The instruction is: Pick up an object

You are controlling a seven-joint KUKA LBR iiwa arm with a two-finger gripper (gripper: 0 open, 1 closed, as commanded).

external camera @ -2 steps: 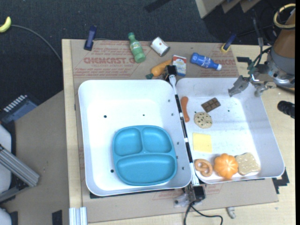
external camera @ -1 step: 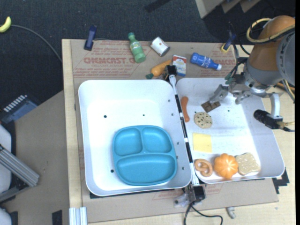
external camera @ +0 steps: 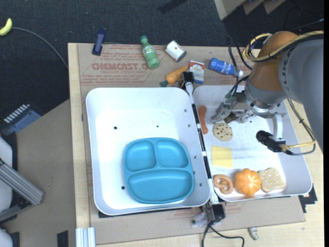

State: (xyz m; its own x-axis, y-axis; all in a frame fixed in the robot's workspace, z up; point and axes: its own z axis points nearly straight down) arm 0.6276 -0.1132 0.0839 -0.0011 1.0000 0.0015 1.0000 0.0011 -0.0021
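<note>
A: Arm position?

B: The grey arm (external camera: 303,66) with the orange band comes in from the right, over the right bin (external camera: 304,164). The gripper (external camera: 226,115) sits low over that bin's upper left part.

A: Gripper state?

B: Cannot tell whether it is spread or pressed together. The tips are dark and blurred against the bin floor. Nothing is visibly pinched.

A: Objects in the right bin?

B: A chocolate-chip cookie (external camera: 222,131) lies just below the gripper, very close; contact cannot be judged. A thin red-orange stick (external camera: 203,119) lies along the left wall. A yellow cheese slice (external camera: 222,156) sits below the cookie. Along the bottom edge, left to right: a pretzel (external camera: 223,183), an orange (external camera: 247,181), a slice of bread (external camera: 271,179), the orange touching the bread.

A: Left bin?

B: The left bin (external camera: 108,112) holds a blue divided plate (external camera: 158,170), in the lower middle.

A: On the desk beyond the bins?

B: A green bottle (external camera: 149,53), a white can (external camera: 175,50), a blue bottle (external camera: 222,66), a small carton (external camera: 196,71) and a dark blue item (external camera: 98,41) lie on the desk (external camera: 82,153).
</note>
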